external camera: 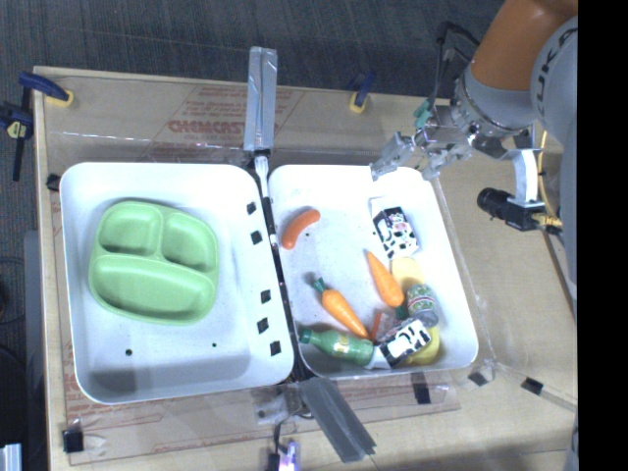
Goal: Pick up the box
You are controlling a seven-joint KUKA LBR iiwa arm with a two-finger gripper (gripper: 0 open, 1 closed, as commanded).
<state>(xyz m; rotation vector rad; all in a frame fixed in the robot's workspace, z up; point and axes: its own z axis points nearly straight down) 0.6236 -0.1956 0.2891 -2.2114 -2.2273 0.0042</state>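
From the overhead camera, my gripper (pixel 412 155) hangs over the far rim of the right bin (pixel 453 238), jaws spread apart and holding nothing. The box (pixel 395 231), white with black cow patches, lies flat just below and slightly left of me, near an orange carrot (pixel 385 278). A second patterned box (pixel 406 341) sits farther down among the bottle (pixel 339 345) and another carrot (pixel 340 311). I judge the risk is clipping the bin rim descending, or nudging the box sideways instead of straddling it.
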